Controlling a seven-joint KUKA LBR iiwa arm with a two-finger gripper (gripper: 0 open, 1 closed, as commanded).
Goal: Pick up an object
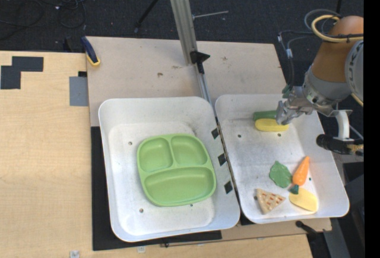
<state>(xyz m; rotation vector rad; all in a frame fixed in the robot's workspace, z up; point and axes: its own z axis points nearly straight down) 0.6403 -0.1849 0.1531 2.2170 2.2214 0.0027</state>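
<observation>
Right bin (332, 206), claw (284, 115) low at the far end.
Claw over yellow piece (270, 125) and green piece (264, 115); opening and grip cannot be told. Near end: green leaf (280, 174), carrot (301, 170), pizza slice (269, 200), yellow wedge (304, 198). Left bin (113, 150): green divided plate (176, 169).

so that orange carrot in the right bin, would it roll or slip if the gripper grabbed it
The carrot looks like a smooth, tapered toy, so it could slip toward its narrow tip when squeezed. Its rounded body may roll if nudged sideways. It lies close to the green leaf piece, which may get shoved along.
</observation>
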